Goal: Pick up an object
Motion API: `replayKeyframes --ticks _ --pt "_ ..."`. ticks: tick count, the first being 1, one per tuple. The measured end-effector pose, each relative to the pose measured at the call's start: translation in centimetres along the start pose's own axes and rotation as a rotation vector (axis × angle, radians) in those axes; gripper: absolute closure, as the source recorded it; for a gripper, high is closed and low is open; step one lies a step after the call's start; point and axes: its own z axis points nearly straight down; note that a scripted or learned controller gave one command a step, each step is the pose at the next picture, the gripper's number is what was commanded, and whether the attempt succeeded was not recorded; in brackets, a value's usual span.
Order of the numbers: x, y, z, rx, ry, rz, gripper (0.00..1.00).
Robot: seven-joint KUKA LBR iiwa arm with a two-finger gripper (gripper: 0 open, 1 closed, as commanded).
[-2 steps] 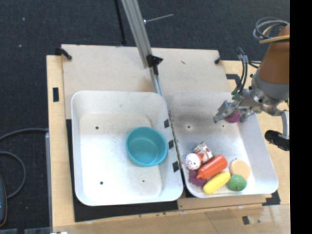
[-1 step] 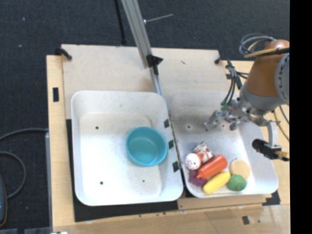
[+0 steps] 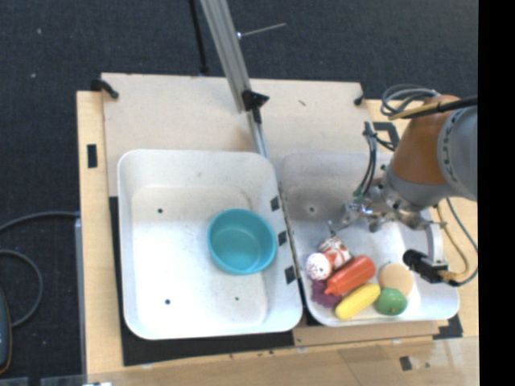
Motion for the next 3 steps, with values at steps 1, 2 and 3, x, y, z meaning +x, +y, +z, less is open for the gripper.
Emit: replayKeyframes --ticks 1,2,3 --pt "-0.1 0.2 -1.5 -0.009 0.000 0.005 1.00" --pt "-0.2 0.2 -5.8 -0.011 0.000 0.002 1.00" --pt "-0.8 0.2 -12.3 -0.014 -0.002 -0.002 1.00"
